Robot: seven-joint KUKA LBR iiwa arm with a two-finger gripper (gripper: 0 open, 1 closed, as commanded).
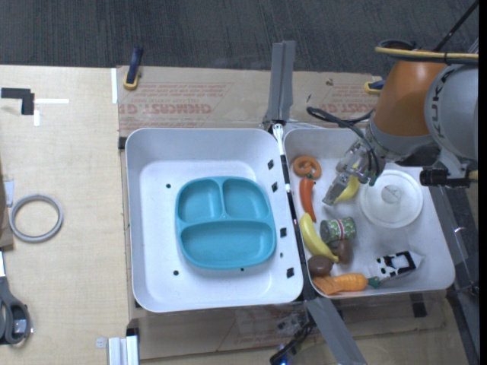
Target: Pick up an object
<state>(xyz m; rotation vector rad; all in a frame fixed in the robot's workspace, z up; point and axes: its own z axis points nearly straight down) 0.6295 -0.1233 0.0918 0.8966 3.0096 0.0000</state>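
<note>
A: What is lying nearest, bottom of frame?
B: A carrot (340,283) in the right bin (435,276); the teal plate (225,223) is sitting mid-left.
A: Farther up?
B: The gripper (342,188) is closing on a small banana (348,188); cardboard (199,97) and dark carpet (190,14) are lying beyond.

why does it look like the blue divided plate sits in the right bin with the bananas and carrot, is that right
Not quite. The blue divided plate lies in the left bin, alone, as the camera view shows. The bananas and carrot are in the right bin, where the gripper reaches in.
</note>
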